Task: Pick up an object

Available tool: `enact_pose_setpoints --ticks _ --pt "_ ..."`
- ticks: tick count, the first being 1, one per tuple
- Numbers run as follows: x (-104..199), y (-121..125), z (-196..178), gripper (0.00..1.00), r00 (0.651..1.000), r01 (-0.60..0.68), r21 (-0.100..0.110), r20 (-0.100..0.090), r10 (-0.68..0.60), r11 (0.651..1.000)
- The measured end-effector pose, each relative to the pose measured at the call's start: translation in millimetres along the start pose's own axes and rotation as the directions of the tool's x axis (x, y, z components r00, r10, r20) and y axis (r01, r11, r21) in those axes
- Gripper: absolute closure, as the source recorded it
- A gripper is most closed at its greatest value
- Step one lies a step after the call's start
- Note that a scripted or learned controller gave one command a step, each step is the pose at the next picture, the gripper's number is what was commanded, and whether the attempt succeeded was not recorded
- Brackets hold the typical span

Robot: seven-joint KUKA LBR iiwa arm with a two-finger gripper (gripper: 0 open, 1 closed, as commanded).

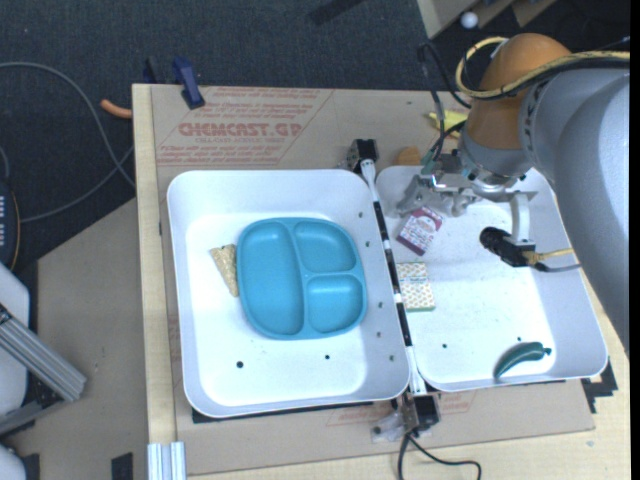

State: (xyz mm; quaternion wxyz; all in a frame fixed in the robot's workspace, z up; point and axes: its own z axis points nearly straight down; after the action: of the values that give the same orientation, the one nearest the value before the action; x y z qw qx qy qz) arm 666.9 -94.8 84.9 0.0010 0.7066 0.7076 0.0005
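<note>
Position is what counts here: the hand [440,190] hangs low over the far-left corner of the right bin [560,353], and the small purple-and-white packet [419,230] lies just beside it, on the side nearer the camera, close to the divider between the 2 bins. The packet's long axis runs slightly slanted, roughly along the divider. Whether the fingers are spread or pressed together I cannot tell; nothing shows between them. Past the packet, further along the divider, sits a patterned square pad [414,285], and a teal curved object [522,358] lies well apart from the packet, near the bin's front rim. The packet looks the likeliest target, needing only a short shift of the hand.
</note>
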Motion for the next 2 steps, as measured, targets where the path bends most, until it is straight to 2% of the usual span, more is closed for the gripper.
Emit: enact_pose_setpoints --ticks 2 --pt "3.5 -0.2 -0.1 0.00 1.000 -0.001 0.002 0.000 0.001 1.000"
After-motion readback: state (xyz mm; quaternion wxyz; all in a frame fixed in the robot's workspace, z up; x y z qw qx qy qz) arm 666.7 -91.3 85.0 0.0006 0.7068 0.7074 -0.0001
